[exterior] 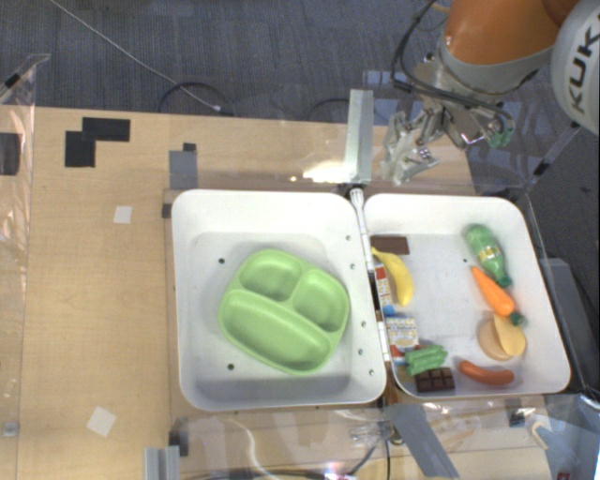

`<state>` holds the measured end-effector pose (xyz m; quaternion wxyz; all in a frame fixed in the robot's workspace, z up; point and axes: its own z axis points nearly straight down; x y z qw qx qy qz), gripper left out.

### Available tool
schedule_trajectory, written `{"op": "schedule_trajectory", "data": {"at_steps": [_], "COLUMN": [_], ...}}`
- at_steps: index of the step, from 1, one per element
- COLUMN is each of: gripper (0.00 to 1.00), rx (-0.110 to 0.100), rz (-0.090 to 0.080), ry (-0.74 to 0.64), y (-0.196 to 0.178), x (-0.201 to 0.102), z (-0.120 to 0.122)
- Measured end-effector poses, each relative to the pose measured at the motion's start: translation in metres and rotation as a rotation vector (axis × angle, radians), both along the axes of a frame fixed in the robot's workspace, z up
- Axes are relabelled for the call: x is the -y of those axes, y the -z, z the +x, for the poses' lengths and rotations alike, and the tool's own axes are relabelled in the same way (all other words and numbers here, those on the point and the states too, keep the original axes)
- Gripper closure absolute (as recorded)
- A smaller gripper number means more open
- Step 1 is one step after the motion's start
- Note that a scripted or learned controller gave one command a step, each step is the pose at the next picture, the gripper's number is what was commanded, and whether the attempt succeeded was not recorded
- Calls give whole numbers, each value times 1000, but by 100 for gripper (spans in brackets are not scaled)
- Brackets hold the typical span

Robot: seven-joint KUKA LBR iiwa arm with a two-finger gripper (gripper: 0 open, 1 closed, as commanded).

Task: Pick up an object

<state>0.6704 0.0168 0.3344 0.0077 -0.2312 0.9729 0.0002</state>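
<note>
Two white bins sit side by side on the table (84, 309). The left bin (187, 375) holds a green divided plate (284, 309) lying flat near its middle. The right bin (441, 220) holds a banana (399, 276) near its left wall with a small brown block (391, 246) just beyond it, a green bottle (487, 251) at the far right, a carrot (493, 292) just nearer than the bottle, a tan round piece (500, 337), a sausage (486, 373), a chocolate bar (434, 380), a green item (425, 358) and a small carton (400, 329). The gripper (412, 150) hangs past the far edge of the right bin, under the arm's orange band (492, 28), with nothing seen between the fingers.
</note>
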Motion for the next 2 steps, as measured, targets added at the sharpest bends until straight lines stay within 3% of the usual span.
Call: {"op": "schedule_trajectory", "data": {"at_steps": [1, 2], "gripper": [100, 100], "rx": [-7, -4], "rz": [-5, -13], "ry": [-311, -387], "y": [54, 43], "x": [36, 157], "z": [-1, -47]}}
